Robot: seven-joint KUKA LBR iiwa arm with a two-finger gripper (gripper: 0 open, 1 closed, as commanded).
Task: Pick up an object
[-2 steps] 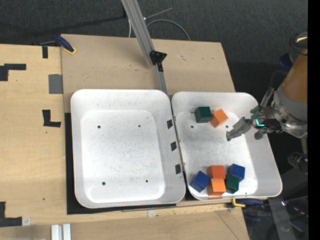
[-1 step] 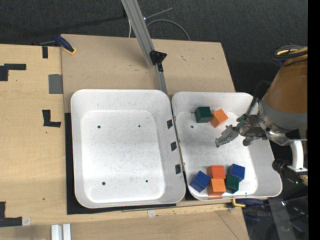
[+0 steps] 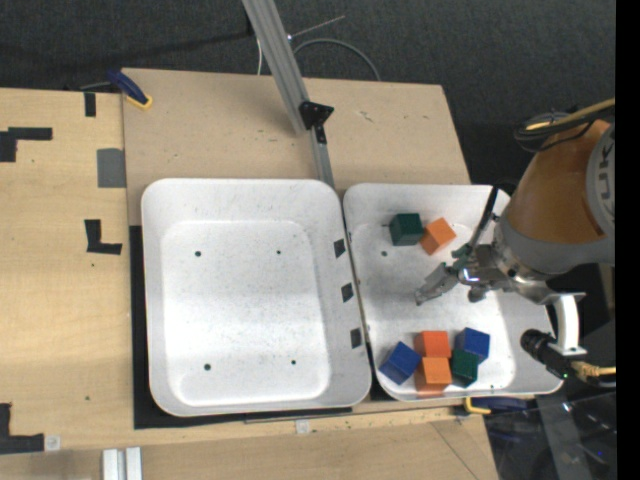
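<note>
So far nothing looks lifted: every small block I can see sits on the floor of the shallow white plastic bin [image 3: 400, 268] on the right side of the frame. The two-finger gripper [image 3: 440, 286] hangs low over the bare middle of that bin, at the end of the grey arm with its orange band [image 3: 555, 193] coming in from the right edge.

Near the bin's upper part, a dark green cube [image 3: 405, 228] and a small orange cube [image 3: 438, 235] rest just beside each other. Along the lower edge lies a cluster: a blue cube [image 3: 400, 362], two orange cubes [image 3: 434, 358] stacked in the picture one below the other, a second dark green cube [image 3: 464, 367] and another blue cube [image 3: 475, 343], all packed close. The larger white bin [image 3: 240, 288] on the left holds no blocks that I can see.

The jaws seem slightly apart, their dark tips pointing lower left, with nothing between them and no block touching them, though the tips are small and hard to read. By my reckoning the whole pick remains: choosing a block, closing on it, raising it.
</note>
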